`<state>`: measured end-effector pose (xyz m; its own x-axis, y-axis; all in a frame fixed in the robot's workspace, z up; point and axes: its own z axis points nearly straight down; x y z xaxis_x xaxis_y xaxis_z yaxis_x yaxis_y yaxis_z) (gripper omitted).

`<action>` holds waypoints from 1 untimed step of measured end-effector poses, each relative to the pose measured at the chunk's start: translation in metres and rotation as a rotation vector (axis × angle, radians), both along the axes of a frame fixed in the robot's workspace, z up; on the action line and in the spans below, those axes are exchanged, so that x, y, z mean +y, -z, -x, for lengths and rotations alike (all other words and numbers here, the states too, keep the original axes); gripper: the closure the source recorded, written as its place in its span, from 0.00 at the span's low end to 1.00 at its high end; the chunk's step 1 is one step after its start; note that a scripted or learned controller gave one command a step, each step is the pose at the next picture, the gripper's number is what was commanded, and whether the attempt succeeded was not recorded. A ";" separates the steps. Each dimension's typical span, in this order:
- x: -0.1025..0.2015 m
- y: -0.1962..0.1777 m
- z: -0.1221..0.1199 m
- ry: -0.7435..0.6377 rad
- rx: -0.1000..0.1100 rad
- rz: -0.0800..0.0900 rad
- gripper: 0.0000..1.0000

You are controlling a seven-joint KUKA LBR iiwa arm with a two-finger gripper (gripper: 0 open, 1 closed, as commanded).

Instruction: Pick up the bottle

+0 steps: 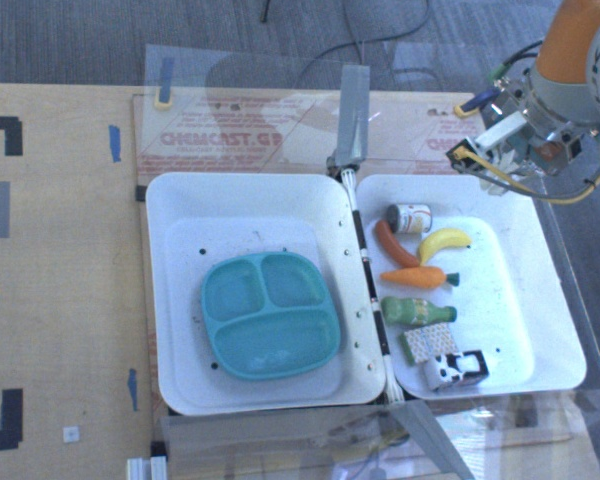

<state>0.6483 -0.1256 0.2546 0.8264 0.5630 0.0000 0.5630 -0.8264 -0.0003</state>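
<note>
My hand (508, 146) is hovering above the right bin's (540, 298) far rim; grip state: cannot tell. Bottle (417, 313), green, is lying on its side by that bin's left wall, between carrot (418, 278) and patterned packet (429, 343). Left bin (180, 218) is holding a teal tray (270, 314).

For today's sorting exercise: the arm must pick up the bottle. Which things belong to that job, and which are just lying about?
Belongs to the job:
green bottle
claw

Just lying about:
carrot
banana
sausage
can
teal divided plate
black-and-white cow toy
</note>
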 end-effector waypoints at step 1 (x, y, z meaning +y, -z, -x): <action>0.018 -0.153 0.013 0.062 0.000 0.001 1.00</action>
